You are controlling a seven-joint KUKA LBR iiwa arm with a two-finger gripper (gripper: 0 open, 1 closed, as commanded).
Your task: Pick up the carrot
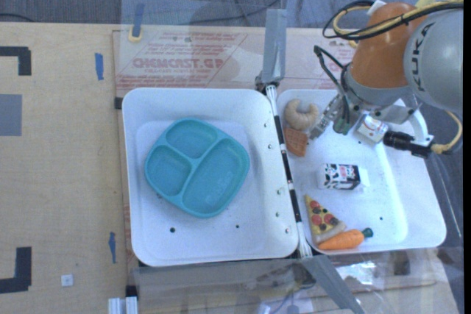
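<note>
Here the small orange carrot with a green tip (344,239) is seen lying at the near edge of the right white bin (397,213), just beside a pizza slice toy (321,216), while the claw (329,119), whose grip cannot be told, is held well apart near the far side.

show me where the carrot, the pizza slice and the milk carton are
carrot (342,240), camera view, middle of the orange body
pizza slice (321,217), camera view, centre of the topped face
milk carton (341,176), camera view, middle of its black and white side
</note>
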